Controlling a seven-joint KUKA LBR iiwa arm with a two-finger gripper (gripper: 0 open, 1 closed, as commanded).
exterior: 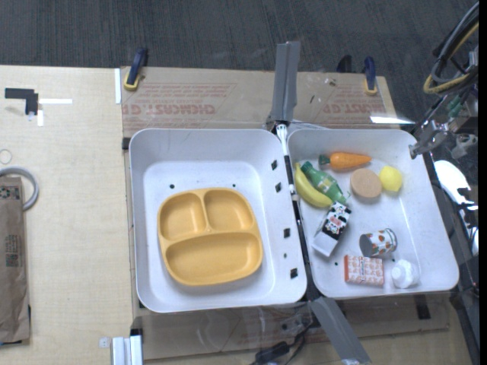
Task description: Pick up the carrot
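The carrot (350, 160) is orange with a small green top and lies on its side near the back of the right bin (437, 226), its top pointing left. My gripper (435, 134) is at the view's right side, over the right bin's far right corner. It stands well to the right of the carrot and apart from it, with nothing seen in it.
Around the carrot lie a green bottle (325, 181), a banana (307, 192), a tan disc (366, 184) and a lemon (390, 178). Nearer the front are a milk carton (332, 229), a can (378, 242), a red box (363, 271) and a white object (404, 274). The left bin (152, 166) holds a yellow divided plate (211, 236).
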